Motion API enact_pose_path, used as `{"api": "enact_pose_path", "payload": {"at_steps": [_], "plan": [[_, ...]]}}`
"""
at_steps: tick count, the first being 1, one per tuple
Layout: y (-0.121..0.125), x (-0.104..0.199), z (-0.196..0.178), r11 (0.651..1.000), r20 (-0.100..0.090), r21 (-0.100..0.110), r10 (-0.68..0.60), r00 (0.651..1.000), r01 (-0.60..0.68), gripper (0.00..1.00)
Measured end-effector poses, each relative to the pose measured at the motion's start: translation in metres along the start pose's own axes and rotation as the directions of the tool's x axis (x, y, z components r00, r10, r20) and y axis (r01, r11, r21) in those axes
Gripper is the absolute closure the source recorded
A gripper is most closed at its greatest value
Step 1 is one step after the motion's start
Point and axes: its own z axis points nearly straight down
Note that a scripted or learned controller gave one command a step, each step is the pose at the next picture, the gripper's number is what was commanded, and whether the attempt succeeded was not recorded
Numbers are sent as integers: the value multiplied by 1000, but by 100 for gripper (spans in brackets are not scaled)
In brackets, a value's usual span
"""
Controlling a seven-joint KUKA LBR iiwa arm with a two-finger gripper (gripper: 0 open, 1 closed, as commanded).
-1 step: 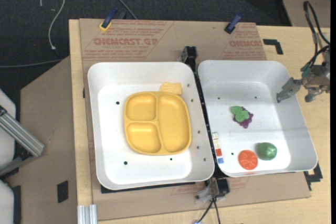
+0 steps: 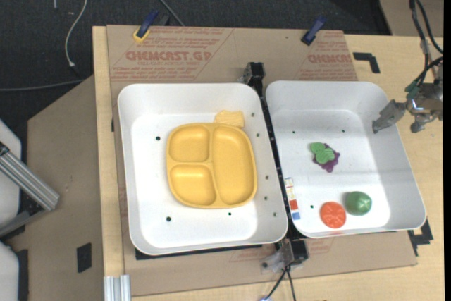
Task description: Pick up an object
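Camera view: claw (image 2: pixel 403 116) hovers at the right bin's (image 2: pixel 352 96) far right rim, fingers spread, gripping nothing, while green-and-purple grapes (image 2: pixel 325 155), an orange tomato (image 2: pixel 333 215) and a green fruit (image 2: pixel 358 203) lie inside the bin.

Two white bins: the left bin (image 2: pixel 134 173) carries a yellow divided plate (image 2: pixel 211 166) with a pale yellow piece (image 2: pixel 230 118) at its upper edge. The right bin (image 2: pixel 394 173) shows a purple-and-green toy (image 2: pixel 325 155), an orange-red ball (image 2: pixel 333 215) and a green ball (image 2: pixel 358 203). Blue clamps (image 2: pixel 146 26) mark the tan table (image 2: pixel 63 151), whose brown sheet (image 2: pixel 211 56) bears red lettering.
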Motion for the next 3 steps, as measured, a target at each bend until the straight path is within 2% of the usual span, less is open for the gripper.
{"api": "enact_pose_path", "payload": {"at_steps": [1,3], "plan": [[-4,10,54,1000,-3,5,0,1000,0,0],[-10,7,151,1000,-3,5,0,1000,0,0]]}}
